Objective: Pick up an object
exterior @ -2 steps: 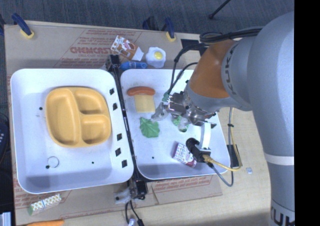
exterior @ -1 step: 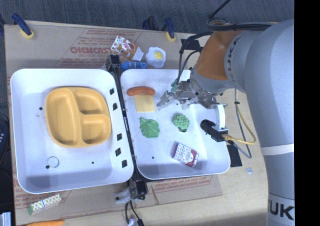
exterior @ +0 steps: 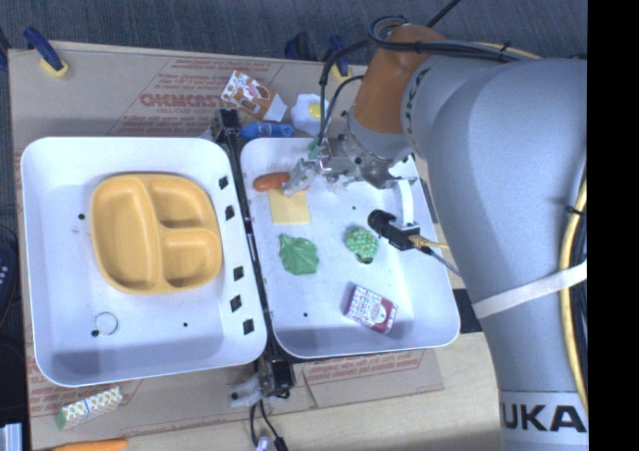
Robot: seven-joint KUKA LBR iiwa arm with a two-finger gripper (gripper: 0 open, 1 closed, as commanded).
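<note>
Reads "UKA" on arm (exterior: 519, 239) base at five o'clock; "CHEMCAST" faintly on cardboard (exterior: 180, 100) at eleven. Gripper (exterior: 318, 168) over right bin (exterior: 439, 314), beside sausage (exterior: 271, 182); opening unclear.

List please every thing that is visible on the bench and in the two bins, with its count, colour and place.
Bins: 2, white, side by side on the bench.
Divided plate: 1, yellow, left bin.
Sausage: 1, orange-red, right bin, top left.
Cheese slice: 1, pale yellow, below the sausage.
Leaf: 1, green, right bin middle.
Grapes: 1 bunch, green, right of the leaf.
Small carton: 1, red and white, right bin, lower part.
Packet: 1, orange and white, bench above the bins.
Arm: 1, grey, from the right.
Gripper: 1, over the right bin's top, beside the sausage.
</note>
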